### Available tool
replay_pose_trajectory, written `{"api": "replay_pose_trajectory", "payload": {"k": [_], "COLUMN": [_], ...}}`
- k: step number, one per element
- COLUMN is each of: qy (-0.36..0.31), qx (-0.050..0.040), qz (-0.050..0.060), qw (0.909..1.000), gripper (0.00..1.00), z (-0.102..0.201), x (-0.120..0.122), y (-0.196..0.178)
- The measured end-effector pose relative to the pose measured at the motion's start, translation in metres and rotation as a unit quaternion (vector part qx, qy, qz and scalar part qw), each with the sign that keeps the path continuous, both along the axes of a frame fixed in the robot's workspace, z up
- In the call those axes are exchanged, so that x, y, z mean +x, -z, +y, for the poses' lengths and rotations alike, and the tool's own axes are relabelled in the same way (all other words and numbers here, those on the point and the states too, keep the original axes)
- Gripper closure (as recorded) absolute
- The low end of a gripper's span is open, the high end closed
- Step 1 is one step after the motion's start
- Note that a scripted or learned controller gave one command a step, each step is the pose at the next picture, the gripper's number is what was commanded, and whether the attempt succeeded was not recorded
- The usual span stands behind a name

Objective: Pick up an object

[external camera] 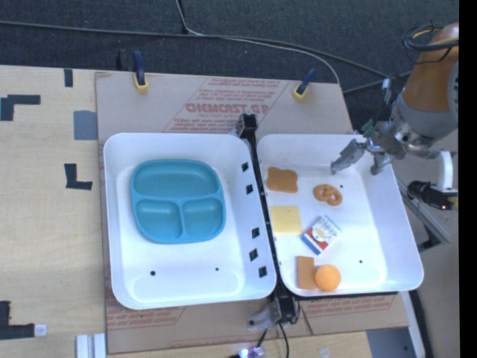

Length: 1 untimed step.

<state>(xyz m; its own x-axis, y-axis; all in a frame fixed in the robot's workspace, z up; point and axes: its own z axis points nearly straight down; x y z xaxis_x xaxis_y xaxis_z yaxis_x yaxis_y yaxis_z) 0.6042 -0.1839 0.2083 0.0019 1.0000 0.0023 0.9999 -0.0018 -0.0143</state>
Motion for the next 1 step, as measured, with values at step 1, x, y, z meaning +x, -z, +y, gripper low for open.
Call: {"api": "replay_pose_trajectory", "payload": {"k": [1], "qy": [-0.002], "qx": [-0.0013], "qz": [-0.006], "qw": [1.0000], "gripper": [0.00], "z": [0.0003], "x": [0.0030], "y": [-0.0075]}}
